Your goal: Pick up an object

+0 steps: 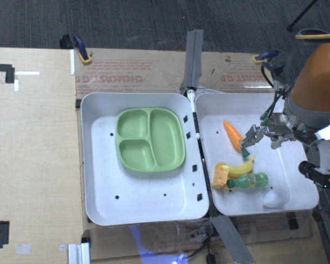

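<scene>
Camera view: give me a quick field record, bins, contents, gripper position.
left bin: green divided plate
right bin: carrot, banana, green bottle, yellow block, white object
gripper: over right bin, just right of the carrot's lower end
held: nothing visibly between fingers
cluster: banana, bottle and block touching

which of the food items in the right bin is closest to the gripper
The orange carrot: the gripper sits right beside its lower end, while the banana and green bottle lie farther below.
</scene>
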{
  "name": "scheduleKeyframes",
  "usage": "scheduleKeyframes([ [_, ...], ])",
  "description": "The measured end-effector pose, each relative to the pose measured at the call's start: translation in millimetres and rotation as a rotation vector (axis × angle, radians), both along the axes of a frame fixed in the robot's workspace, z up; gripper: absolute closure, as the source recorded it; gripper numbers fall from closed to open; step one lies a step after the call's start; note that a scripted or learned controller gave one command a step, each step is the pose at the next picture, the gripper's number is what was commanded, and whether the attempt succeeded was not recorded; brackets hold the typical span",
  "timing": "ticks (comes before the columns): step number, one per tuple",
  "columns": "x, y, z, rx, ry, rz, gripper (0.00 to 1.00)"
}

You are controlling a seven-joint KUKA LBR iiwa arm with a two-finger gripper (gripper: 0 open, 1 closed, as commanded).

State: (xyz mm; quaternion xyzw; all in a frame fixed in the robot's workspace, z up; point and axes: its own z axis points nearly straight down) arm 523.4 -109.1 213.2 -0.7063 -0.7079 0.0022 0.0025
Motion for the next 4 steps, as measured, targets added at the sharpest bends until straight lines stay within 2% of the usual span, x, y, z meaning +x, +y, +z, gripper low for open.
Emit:
scheduleKeyframes([
  [1, 10.0, 1.7, -117.2, -0.001, 0.001, -0.227, 0.0],
  [2, 69.3, 15.7, -124.2, -0.003, -0.001, -0.369, 0.0],
  [3, 68.6, 14.9, -117.9, -0.005, 0.004, -0.366, 1.0],
  [4, 79.4, 63.5, -24.6, -0.005, 0.0, -0.388, 1.0],
])
